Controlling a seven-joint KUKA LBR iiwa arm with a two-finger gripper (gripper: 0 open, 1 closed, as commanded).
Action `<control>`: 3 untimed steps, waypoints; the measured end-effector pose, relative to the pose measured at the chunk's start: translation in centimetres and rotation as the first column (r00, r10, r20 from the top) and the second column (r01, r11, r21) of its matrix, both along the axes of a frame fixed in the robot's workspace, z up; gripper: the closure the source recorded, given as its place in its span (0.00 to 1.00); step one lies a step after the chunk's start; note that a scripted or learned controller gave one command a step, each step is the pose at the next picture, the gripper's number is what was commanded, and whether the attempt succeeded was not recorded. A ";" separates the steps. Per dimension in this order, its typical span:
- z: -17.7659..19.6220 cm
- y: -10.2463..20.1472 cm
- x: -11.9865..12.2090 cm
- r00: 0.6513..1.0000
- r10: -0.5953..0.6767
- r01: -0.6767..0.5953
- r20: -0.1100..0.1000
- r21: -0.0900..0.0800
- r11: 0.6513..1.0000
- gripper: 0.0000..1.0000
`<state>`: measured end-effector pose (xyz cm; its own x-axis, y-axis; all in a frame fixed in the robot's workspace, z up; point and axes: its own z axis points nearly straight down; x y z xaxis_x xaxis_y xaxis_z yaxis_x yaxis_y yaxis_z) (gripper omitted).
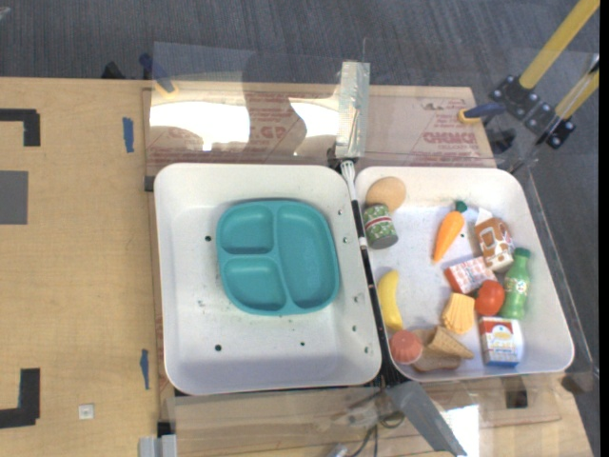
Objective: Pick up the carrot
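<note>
Carrot: in the right bin, long axis from 1 o'clock (green top) to 7 o'clock.
Hand: state cannot be told.

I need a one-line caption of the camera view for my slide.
Orange toy carrot lies among toy foods in the right white bin; a teal divided plate sits in the left white bin.

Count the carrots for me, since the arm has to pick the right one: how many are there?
1. The carrot lies in the right bin, near its far side, between the small can and the cartons. Another could hide under the pile.
</note>
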<state>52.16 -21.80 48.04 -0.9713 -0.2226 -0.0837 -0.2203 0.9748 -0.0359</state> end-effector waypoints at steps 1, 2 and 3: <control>1.3 0.1 0.2 1.000 -0.001 0.001 0.012 -0.002 1.000 1.00; 2.5 0.2 0.4 1.000 -0.001 0.001 0.025 -0.004 1.000 1.00; 3.8 0.3 0.6 0.999 -0.001 0.002 0.037 -0.006 1.000 1.00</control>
